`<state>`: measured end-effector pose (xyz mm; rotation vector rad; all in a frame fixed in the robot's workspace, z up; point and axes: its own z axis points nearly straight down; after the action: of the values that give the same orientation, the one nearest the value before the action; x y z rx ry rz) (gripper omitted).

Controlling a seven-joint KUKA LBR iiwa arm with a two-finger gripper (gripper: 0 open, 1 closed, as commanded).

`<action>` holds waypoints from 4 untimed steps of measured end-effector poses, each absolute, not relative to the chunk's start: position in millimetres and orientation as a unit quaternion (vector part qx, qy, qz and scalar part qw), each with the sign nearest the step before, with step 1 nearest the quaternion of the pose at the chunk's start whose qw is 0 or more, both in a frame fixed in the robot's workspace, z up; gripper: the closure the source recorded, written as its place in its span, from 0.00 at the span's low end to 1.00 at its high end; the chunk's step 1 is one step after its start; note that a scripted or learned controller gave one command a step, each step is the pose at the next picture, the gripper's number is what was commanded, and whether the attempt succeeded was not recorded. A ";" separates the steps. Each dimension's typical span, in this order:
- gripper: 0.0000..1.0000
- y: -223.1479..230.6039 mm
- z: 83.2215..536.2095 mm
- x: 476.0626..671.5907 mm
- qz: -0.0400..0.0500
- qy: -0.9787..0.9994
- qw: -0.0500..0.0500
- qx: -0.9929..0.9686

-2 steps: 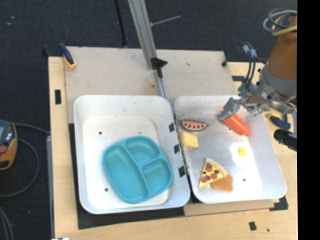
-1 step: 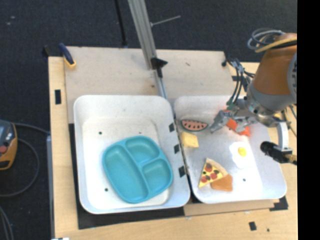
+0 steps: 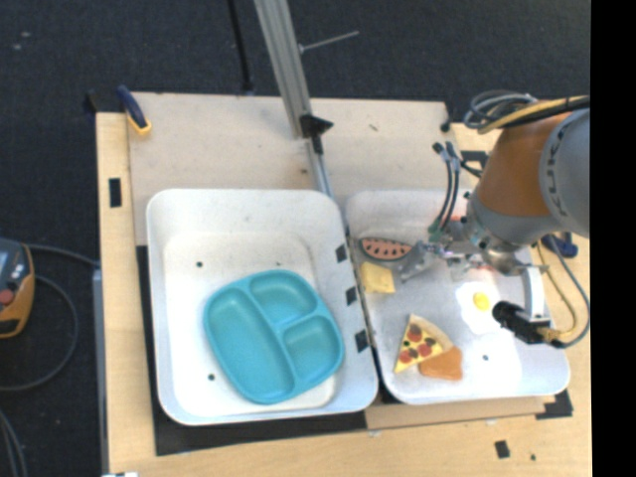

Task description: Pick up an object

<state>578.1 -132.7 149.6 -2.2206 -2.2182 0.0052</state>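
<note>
A wooden bench [image 3: 229, 147] carries two shallow white bins side by side. In the left bin [image 3: 174, 227], a teal divided plate [image 3: 274, 336] is seen lying toward the near right corner; bare floor is left along the far and left walls. The right bin [image 3: 542, 376] holds, from left to right, a brownish-red flat piece [image 3: 383, 248] and a pale yellow square [image 3: 378, 279] close to the left wall, a pizza slice [image 3: 425, 347] near the front rim, and a fried egg [image 3: 479, 303]. Open floor is left at the near right corner. The gripper [image 3: 422, 261] is lowered in the far half, just right of the flat piece; whether it is open or closed cannot be told.
</note>
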 end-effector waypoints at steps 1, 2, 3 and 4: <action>0.00 -134.8 101.0 579.5 0.000 -0.706 -0.003 -0.708; 1.00 -136.1 113.8 580.4 -0.001 -0.705 -0.004 -0.709; 1.00 -131.0 175.8 579.4 -0.002 -0.708 -0.003 -0.706; 1.00 -132.5 211.4 581.0 -0.001 -0.708 -0.003 -0.706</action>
<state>581.0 -132.5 211.4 -2.2216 -2.2287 -0.0045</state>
